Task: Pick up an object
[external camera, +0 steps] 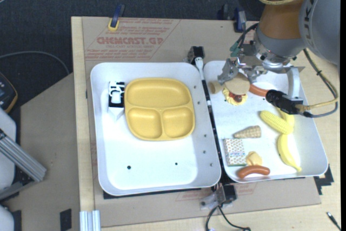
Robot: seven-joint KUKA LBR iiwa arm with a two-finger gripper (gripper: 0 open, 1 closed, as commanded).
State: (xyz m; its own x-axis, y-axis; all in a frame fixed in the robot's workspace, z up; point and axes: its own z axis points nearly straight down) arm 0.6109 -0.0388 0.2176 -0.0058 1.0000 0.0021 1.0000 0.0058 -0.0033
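My gripper (241,71) hangs over the far left part of the right bin (320,155), under the orange-banded wrist. Right below it, on the bin floor, lies a toy burger (236,90) with a tan bun and a red and yellow filling. The gripper's tip overlaps the burger's far edge in this view; I cannot tell whether it touches it. A red sausage (258,90) lies just right of the burger. Nothing is seen lifted off the bin floor.
Also in the right bin are a corn cob (277,120), a banana (288,151), a cone (247,132), a patterned square (234,150) and another sausage (254,171). The left bin (157,173) holds a yellow divided plate (159,108) and a black-and-white item (115,94).
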